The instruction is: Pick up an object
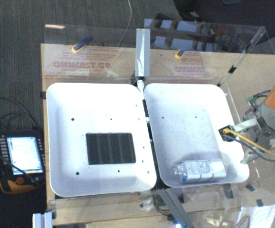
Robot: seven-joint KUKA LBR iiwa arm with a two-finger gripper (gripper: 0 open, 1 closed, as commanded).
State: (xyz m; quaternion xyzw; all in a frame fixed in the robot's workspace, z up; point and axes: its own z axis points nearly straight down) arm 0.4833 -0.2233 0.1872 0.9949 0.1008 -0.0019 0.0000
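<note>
2 white bins sit side by side on the counter (80, 65). In the left bin (71, 103) a dark ribbed pad (111, 148) lies flat, a little nearer than the middle and toward the bin's right side, its long edges running left to right. In the right bin (184, 103) a clear bottle (200, 170) lies on its side close to the near wall, its length running left to right, with a touch of blue at its left end. The rest of that bin's floor is bare white.

The arm (273, 109) shows at the far right, grey with a patch of orange above. The hand (260, 140) sits outside the right bin, just beyond its right rim and well apart from the bottle and the pad. Whether the hand is apart or together cannot be told, as the scene's edge cuts it off. Nothing is seen held in it.

On the far part of the counter stand a grey post (142, 53) in line with the gap between the bins and 2 small clamps (81, 43). Left of the counter, a tablet (21, 153) with a lit screen lies on the carpet (14, 42).
</note>
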